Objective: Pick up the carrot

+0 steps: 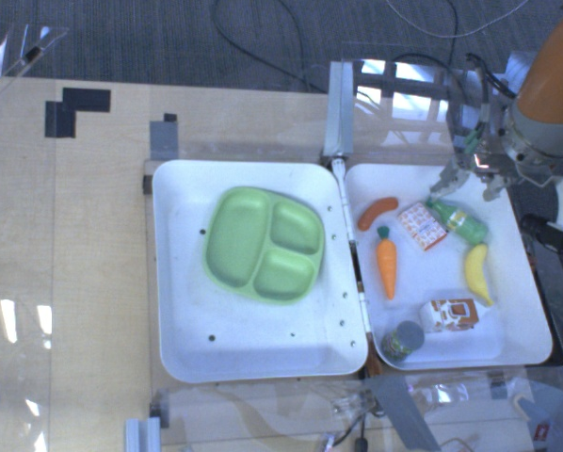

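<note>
My gripper (470, 179) hangs over the far right part of the right bin (536, 347), jaws apart with nothing between them, the 2 fingers straddling the air just above the green bottle (458, 221). The carrot (387, 265) is not under me. It lies flat near the bin's left wall, green top pointing away from the camera, orange tip toward the near edge, almost parallel to the divider between the 2 bins.

The step in hand is the approach, and I judge it barely begun: I have to travel left and toward the camera before I descend.

To do it well I should turn my wrist so the fingers close across the carrot's width, not along its length, and aim for the thick upper half, where there is the most body to pinch. The tapered tip would likely squirt out.

Neighbours matter. The sausage (377, 212) sits just beyond the green top, and the red-and-white packet (422, 226) lies just to the carrot's right. A finger set down too far up or too far right could catch either. The left side is tighter, near the bin wall, so I should come straight down, centred, and open only as wide as the carrot needs.

The left bin holds a green tray (263, 243), which plays no part.
</note>
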Robot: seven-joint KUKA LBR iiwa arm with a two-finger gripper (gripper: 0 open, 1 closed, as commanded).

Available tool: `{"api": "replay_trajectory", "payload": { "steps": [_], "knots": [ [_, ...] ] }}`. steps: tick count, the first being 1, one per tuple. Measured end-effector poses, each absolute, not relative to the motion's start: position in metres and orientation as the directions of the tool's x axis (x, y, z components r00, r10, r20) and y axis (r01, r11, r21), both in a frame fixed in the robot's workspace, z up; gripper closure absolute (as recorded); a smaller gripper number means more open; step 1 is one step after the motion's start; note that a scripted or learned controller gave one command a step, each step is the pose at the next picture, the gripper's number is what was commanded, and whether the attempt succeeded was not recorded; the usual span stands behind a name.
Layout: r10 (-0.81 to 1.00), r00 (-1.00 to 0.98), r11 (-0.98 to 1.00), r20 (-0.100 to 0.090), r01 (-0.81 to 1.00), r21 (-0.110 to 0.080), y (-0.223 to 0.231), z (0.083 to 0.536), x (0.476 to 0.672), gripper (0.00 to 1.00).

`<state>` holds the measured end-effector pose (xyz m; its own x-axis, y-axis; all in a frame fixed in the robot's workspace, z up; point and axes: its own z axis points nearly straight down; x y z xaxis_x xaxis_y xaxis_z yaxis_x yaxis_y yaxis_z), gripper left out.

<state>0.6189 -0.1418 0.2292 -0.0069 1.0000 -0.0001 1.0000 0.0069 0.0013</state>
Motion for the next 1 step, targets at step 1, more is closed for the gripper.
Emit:
{"api": "replay_trajectory", "payload": {
  "steps": [1],
  "knots": [
    [0.968,-0.251,0.251,0.001,0.968,0.001,-0.0816,0.1109,0.6098,0.0]
  ]
}}
